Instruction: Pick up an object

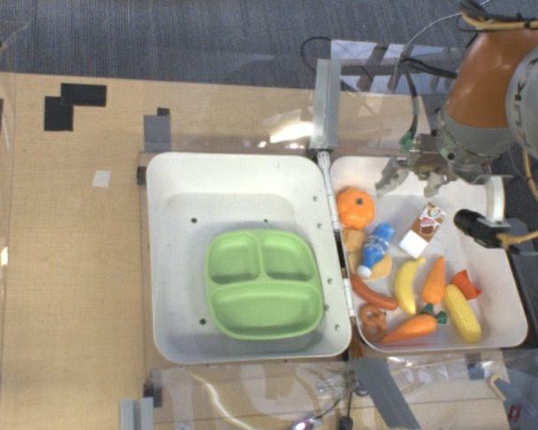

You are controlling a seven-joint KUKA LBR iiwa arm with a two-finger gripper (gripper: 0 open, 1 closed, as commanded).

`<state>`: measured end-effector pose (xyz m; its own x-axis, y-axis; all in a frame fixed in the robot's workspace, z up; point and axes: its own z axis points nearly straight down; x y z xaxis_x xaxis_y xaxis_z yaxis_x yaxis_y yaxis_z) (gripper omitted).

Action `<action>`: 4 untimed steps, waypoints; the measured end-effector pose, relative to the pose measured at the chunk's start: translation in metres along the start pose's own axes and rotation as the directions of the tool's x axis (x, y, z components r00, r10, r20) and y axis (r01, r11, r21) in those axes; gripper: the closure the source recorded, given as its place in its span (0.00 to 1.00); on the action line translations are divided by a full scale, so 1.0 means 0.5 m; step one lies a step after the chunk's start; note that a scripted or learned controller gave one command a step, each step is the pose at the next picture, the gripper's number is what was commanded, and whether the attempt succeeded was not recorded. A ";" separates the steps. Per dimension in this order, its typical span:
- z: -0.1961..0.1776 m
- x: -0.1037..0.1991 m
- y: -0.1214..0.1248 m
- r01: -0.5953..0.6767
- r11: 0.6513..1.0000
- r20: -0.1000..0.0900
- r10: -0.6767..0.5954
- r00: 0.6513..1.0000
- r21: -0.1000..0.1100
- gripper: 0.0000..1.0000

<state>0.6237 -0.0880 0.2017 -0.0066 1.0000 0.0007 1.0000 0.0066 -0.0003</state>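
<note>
The right bin [516,322] holds a heap of toy food: an orange pumpkin [356,207], a blue bottle [375,247], a brown and white packet [425,229], a banana [405,286], two carrots [434,280] [411,329], a corn cob [462,312] and a red sausage [374,293]. My gripper [411,179] hangs over the far end of this bin, above and right of the pumpkin. Its two fingers are spread open with nothing between them.
The left bin [175,240] holds a green divided plate [264,283]. A metal post [326,106] stands behind the wall between the bins. Cables [430,52] run from the arm at the back right. Bare wooden bench [63,267] lies to the left.
</note>
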 end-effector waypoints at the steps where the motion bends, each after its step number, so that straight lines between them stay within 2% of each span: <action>1: 0.190 -0.006 -0.016 0.106 0.994 0.001 -0.106 0.994 -0.006 0.00; 2: 0.211 -0.031 -0.061 0.153 0.988 0.005 -0.153 0.988 -0.031 0.00; 3: 0.199 -0.031 -0.061 0.154 0.988 0.003 -0.154 0.988 -0.026 1.00; 4: 0.035 0.112 0.054 0.202 0.979 0.001 -0.202 0.979 -0.004 1.00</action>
<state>0.6501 -0.0316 0.1840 -0.2080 0.9781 0.0000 0.9781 0.2080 0.0034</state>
